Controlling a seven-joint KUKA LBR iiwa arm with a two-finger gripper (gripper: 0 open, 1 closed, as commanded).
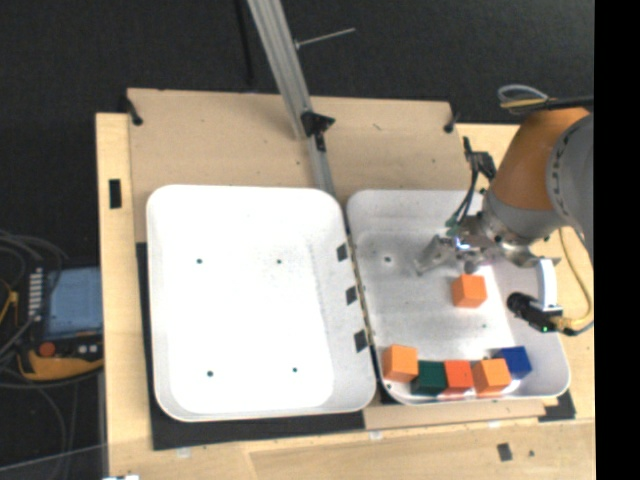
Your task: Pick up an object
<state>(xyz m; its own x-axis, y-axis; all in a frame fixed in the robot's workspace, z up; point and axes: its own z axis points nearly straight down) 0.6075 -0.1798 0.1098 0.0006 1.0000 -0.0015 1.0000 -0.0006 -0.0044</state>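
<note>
Sitting alone mid-way in the right bin [400, 223], the orange block [468, 290] looked rigid, light, best pinched across flat sides; the gripper [458, 249] hovered just above, its state unclear.

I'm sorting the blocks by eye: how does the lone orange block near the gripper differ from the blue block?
The lone orange block is orange; the blue block is blue. The orange one sits alone mid-bin, just below the gripper; the blue one sits at the right end of the row along the right bin's near edge. Both are small cubes in that bin.
</note>
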